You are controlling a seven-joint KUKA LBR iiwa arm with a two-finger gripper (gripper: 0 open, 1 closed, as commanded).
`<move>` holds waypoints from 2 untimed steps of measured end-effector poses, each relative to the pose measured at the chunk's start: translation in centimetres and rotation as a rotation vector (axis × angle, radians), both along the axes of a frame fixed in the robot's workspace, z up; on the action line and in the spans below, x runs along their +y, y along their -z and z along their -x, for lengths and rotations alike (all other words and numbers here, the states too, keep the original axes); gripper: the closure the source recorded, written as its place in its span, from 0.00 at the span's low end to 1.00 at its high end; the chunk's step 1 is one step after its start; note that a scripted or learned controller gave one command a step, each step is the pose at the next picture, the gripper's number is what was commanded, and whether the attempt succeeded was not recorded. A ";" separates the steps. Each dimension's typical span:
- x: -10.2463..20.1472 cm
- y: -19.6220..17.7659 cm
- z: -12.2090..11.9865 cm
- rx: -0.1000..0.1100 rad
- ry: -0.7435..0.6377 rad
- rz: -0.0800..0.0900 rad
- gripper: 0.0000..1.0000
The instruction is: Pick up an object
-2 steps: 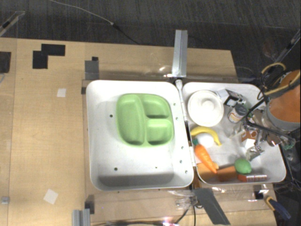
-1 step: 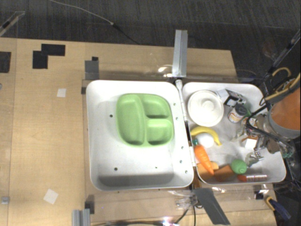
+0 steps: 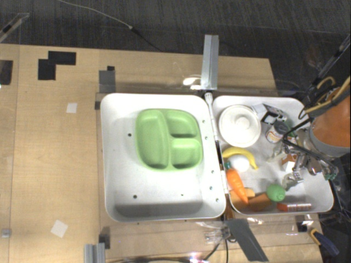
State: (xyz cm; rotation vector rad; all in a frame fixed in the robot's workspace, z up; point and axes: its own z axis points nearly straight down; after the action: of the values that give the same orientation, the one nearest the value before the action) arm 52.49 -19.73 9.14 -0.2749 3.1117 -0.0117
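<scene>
My gripper [image 3: 289, 170] hangs over the right part of the right bin [image 3: 323, 201], open, with nothing between its fingers. Just below and left of it lies a green ball [image 3: 276, 192]. An orange carrot [image 3: 236, 183] and a brown piece [image 3: 259, 201] lie along the bin's front left. A yellow banana [image 3: 241, 154] curves over a white ball [image 3: 239, 163]. A white bowl [image 3: 239, 124] stands at the bin's back left. A red pen-like stick [image 3: 294, 206] lies by the front wall.
The left bin [image 3: 118, 163] holds a green divided plate [image 3: 168, 138]. The arm's orange band [image 3: 334, 122] and dark cables [image 3: 323, 86] hang over the right bin's far right corner. A metal post [image 3: 210, 62] stands behind the bins.
</scene>
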 end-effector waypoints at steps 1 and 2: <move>-0.8 0.0 -1.6 0.000 0.008 -0.001 0.00; -0.7 0.1 -0.3 -0.004 0.096 -0.005 0.00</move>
State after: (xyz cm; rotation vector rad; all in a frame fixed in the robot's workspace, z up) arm 52.82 -20.42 9.07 -0.1244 3.1175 -0.0060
